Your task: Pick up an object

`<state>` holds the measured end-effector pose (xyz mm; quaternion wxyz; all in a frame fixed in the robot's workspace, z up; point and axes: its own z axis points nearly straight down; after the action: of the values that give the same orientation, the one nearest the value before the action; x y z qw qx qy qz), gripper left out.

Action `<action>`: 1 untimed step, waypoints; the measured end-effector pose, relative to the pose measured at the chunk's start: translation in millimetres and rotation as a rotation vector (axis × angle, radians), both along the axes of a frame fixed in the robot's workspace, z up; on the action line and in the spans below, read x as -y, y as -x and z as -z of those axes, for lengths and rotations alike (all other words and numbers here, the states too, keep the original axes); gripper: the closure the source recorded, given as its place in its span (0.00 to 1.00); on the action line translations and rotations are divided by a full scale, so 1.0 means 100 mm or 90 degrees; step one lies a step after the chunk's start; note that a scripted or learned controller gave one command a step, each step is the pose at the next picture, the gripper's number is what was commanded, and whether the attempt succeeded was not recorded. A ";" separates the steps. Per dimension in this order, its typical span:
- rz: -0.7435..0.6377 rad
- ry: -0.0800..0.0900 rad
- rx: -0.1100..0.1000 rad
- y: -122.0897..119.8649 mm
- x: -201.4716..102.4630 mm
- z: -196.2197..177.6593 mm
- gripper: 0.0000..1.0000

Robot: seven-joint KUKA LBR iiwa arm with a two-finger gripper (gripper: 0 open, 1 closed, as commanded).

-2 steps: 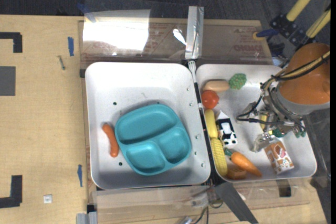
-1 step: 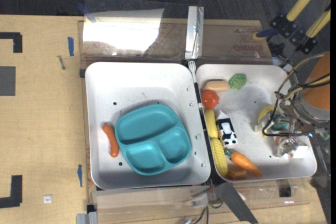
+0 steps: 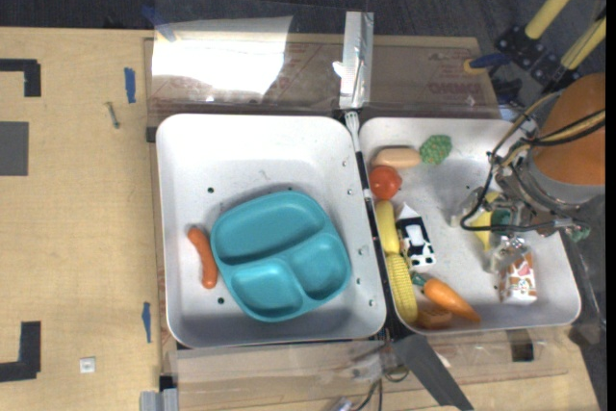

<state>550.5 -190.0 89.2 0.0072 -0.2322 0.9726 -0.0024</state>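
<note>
Camera view has the gripper [image 3: 505,228] low in the right bin [image 3: 462,159] — whether its jaws are open or closed I cannot tell. A small carton [image 3: 518,276] lies just below it, upright-ish, long axis running toward the bin's near wall — probably the nearest pick.

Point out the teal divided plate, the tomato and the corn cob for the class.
teal divided plate [image 3: 279,252], camera view, on the ridge between its compartments.
tomato [image 3: 385,181], camera view, middle of its red skin.
corn cob [image 3: 401,289], camera view, mid-length.
</note>
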 end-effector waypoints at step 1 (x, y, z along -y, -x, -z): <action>-0.001 0.000 0.009 -0.04 -0.01 -0.13 1.00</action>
<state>554.4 -188.8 102.5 0.0139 -0.2326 0.9725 -0.0044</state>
